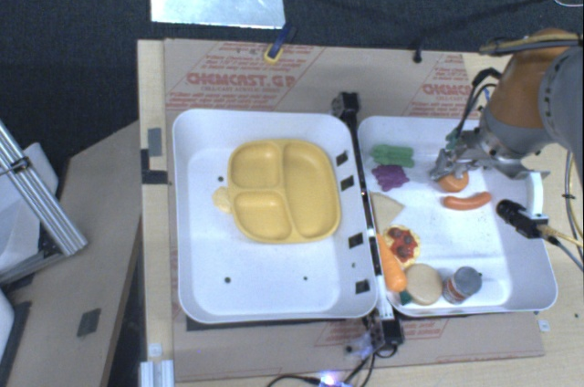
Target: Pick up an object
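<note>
While the gripper (450, 168) hung low at the frame's right, seemingly touching an orange piece (453, 183) in the right bin (529, 285), its grasp seemed unfinished; closing and lifting should follow.

My bench (228, 66): brown board top, red lettering. Directly on it, two white bins side by side: left bin (196, 221), right bin (520, 271).

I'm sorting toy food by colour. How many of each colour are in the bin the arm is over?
Green: 1
Purple: 1
Orange: 3
Cream or tan: 2
Red: 1
Grey can: 1
Total: 9
</note>
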Robot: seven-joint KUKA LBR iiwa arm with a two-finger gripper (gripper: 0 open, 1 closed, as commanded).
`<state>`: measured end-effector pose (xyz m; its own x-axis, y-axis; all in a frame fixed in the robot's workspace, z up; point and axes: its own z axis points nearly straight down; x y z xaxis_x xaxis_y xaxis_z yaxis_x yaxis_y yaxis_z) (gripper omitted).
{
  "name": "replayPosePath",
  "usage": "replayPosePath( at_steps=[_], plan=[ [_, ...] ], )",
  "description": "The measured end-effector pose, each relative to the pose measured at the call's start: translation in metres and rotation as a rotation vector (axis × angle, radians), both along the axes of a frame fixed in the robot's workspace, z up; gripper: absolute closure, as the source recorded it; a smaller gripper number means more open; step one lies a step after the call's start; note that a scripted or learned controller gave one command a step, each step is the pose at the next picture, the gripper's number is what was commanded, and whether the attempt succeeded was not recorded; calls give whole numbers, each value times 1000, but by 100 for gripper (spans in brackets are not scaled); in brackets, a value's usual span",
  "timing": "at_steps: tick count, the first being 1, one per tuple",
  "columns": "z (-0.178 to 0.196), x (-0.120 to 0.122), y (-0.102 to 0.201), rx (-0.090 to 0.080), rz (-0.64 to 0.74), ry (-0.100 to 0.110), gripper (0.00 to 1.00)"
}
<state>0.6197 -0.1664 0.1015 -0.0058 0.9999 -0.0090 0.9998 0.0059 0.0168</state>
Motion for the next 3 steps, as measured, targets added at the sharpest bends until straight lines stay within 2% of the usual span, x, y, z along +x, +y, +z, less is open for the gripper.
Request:
replayPosePath(
  at_steps=[1, 3],
  plan=[
    [45, 5, 3, 8, -1, 11, 100],
    [126, 7, 2, 8, 0, 11, 100]
  ],
)
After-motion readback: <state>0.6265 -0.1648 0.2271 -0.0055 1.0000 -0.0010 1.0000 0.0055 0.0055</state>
